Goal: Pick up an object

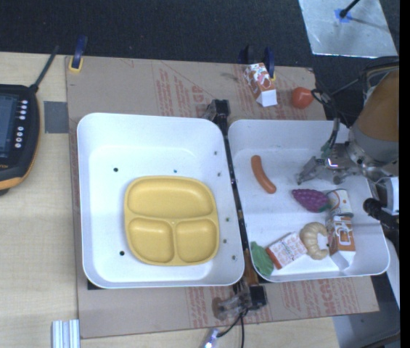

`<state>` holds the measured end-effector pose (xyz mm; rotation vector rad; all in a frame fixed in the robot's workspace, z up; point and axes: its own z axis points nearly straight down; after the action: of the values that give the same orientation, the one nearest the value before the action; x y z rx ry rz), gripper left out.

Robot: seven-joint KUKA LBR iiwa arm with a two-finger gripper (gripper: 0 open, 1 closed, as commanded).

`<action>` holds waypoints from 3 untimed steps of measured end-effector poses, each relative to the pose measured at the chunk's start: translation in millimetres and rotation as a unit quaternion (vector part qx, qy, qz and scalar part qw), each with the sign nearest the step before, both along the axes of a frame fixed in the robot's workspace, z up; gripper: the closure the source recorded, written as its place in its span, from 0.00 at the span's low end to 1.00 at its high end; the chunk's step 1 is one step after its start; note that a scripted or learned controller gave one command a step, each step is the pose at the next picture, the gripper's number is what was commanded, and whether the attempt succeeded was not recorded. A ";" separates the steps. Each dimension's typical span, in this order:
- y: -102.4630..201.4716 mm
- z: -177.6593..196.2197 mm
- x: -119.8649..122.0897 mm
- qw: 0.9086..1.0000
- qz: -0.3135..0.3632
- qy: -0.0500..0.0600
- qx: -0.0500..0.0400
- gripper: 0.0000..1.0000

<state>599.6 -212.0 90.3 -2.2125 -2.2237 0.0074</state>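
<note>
The jaws (323, 167) hang spread and empty over the right bin (284, 133), just above the purple grapes (311, 199), presumably lined up to take them.

Purple grape bunch (312, 198) lay flat mid-bin just below my hand (324, 167); orange sausage (263, 174) lay slantwise to its left.

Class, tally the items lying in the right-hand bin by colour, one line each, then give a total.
Orange: 1, sausage
Purple: 1, grapes
Green: 1, leaf
Tan: 1, croissant
Red and white: 2, carton and packet
Total: 6
</note>
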 end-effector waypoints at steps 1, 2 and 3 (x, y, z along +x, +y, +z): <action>46.9 97.4 58.5 1.000 0.000 -0.005 0.000 0.00; 104.2 12.9 13.7 1.000 0.001 0.001 0.000 0.00; 113.0 1.0 1.7 1.000 0.000 0.000 0.000 0.00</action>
<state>601.3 -99.0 91.4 -2.2137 -2.2240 0.0070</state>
